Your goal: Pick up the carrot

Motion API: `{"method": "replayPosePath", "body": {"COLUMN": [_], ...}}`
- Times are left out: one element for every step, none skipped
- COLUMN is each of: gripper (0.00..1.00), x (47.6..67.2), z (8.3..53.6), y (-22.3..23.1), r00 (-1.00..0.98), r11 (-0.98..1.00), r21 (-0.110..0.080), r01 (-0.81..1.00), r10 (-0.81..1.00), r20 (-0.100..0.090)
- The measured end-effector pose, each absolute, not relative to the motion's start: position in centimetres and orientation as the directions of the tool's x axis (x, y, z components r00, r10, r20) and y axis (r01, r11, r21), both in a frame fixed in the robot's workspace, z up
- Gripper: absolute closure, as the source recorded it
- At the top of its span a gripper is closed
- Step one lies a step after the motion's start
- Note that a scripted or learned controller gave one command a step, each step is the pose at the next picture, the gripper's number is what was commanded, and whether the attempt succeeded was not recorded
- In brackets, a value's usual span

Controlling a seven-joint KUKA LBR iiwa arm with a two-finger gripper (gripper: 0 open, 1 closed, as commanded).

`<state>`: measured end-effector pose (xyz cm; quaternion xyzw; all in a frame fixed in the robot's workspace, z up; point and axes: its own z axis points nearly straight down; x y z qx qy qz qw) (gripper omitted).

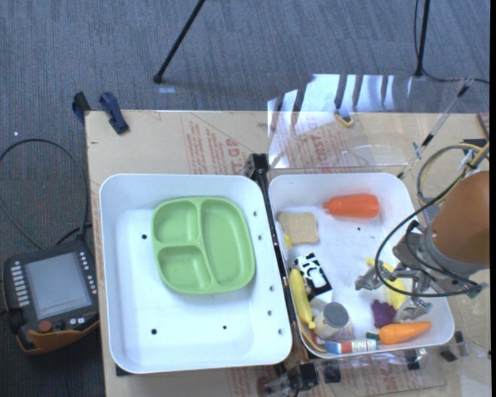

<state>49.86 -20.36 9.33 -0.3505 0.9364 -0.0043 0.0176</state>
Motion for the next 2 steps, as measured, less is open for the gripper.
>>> {"method": "replayPosePath", "body": {"gripper": [0.00, 0.00], "x": [48.72, 47.75], "z": [8.91, 8.60], "y": [-20.70, -20.76], "r00": [-0.589, -0.269], "r11": [0.589, 0.269], "r21": [-0.004, 0.002], "r01": [-0.808, -0.963], "r10": [-0.808, -0.963], "r20": [-0.007, -0.008]}}
